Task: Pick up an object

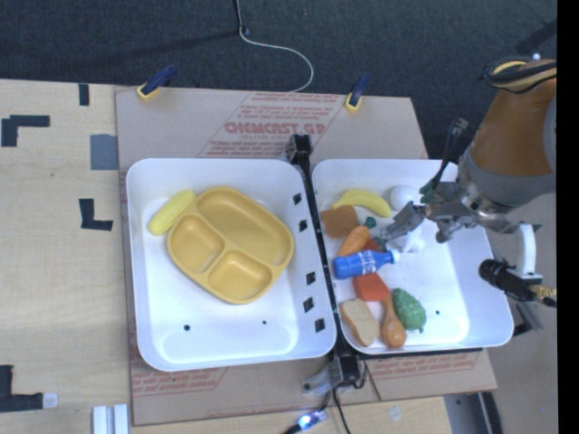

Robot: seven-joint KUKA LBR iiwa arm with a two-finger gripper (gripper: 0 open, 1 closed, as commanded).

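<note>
The blue bottle [363, 263] lies in the right bin [470, 328], by the middle wall, toys packed close around it. The gripper [403, 222] hovers just above it; I cannot tell its grip. The bin's right side has room.

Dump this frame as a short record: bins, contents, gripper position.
left bin: shallow white bin holding a yellow three-compartment plastic tray and a yellow toy corn cob at the tray's upper-left edge
right bin: shallow white bin with a cluster of toy items along its left side
right bin contents: yellow toy banana, blue plastic bottle, green toy vegetable, toy bread slice, orange toy carrot
gripper: two-finger gripper over the right bin, just above the bottle's cap end
grasp: nothing visibly held
</note>
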